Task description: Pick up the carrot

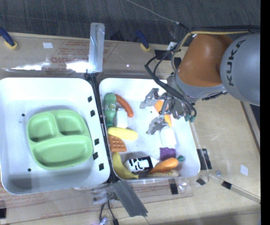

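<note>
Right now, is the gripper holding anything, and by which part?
Nothing is held. The gripper is open above the right bin; the carrot lies apart, near the bin's front edge.

The hand (156,111) hangs open over the right bin (191,139), with the carrot (165,164) lying at the bin's near wall beside a banana (120,168), while the left bin (3,125) holds a green tray (57,139).

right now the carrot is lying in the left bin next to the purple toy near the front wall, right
Not quite. The carrot lies in the right bin, not the left one. The rest holds: it is next to the purple toy near the front wall. The left bin has the green divided plate in it. The camera view shows this, with the hand above the right bin, away from the carrot.
</note>
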Motion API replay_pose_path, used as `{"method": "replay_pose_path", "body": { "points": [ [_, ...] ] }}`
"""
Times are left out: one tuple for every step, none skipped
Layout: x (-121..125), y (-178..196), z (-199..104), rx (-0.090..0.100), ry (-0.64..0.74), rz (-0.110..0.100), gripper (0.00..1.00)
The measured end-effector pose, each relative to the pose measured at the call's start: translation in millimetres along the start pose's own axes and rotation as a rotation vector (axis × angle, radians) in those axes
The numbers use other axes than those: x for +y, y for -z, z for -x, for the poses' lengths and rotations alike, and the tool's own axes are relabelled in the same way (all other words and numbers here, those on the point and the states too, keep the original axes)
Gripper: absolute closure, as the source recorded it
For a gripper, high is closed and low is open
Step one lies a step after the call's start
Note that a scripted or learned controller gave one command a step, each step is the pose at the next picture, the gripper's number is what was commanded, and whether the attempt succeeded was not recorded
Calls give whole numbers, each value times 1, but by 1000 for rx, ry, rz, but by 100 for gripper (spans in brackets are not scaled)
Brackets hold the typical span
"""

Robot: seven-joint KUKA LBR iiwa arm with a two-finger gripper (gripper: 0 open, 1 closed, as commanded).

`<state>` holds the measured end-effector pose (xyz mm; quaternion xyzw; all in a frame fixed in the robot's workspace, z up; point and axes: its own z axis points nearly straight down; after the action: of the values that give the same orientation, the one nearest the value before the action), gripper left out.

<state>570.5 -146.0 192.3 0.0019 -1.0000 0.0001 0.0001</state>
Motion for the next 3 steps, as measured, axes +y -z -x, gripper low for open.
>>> {"method": "replay_pose_path", "body": {
  "points": [
    [-41, -79, 27, 6, -87, 1, 0],
    [-62, -99, 35, -5, -124, -1, 0],
    [-60, -87, 37, -11, -114, -3, 100]
  ]
}}
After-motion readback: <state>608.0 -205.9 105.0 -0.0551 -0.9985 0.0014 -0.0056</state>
